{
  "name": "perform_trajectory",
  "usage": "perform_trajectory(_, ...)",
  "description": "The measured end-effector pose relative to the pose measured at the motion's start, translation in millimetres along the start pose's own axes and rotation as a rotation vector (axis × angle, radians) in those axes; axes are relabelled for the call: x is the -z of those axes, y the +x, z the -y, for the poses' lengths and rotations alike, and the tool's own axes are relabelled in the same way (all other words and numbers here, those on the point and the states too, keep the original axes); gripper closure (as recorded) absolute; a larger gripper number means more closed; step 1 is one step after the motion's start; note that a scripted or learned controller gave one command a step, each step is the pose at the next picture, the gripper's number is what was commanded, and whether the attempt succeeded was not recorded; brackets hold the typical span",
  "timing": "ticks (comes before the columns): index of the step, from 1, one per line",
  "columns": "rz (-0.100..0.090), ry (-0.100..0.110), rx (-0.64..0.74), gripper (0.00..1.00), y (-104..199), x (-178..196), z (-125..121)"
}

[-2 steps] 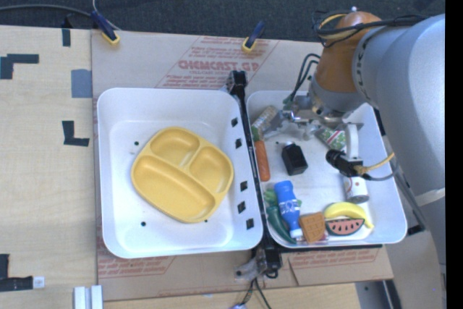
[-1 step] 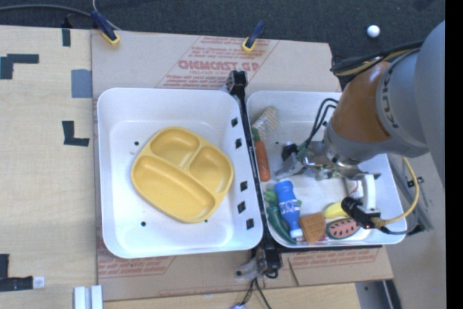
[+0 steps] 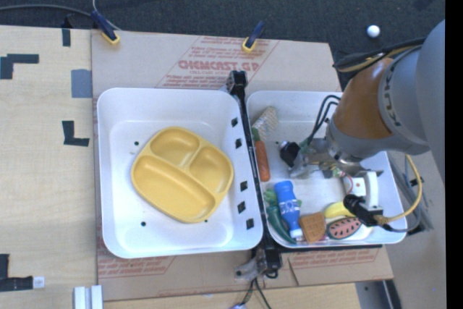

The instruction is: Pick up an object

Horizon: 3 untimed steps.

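Observation:
My gripper is low inside the right bin, near its middle, at the end of the grey arm with the orange band. A small black piece sits right at the gripper's left side; whether it is a loose object or part of the gripper is unclear. An orange stick-shaped toy lies along the bin's left wall, just left of the gripper. A blue bottle lies below it over a green item.
A brush lies in the right bin's far left corner. A brown cracker, a yellow piece and a watermelon slice crowd the near edge. A yellow divided plate fills the left bin.

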State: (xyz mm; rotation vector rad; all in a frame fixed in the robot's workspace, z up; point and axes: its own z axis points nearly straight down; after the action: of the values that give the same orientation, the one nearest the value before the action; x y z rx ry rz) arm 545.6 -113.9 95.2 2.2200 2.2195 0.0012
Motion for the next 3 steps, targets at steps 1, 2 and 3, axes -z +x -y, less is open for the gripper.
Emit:
perform_trajectory(1,0.000,0.000,0.000,0.00,0.1,-0.1,0.1)
perform_trajectory(2,-0.002,0.001,0.001,1.00,0.9,9.0,0.0)
perform_trajectory(3,-0.001,0.001,0.001,0.00,0.9,9.0,0.1)
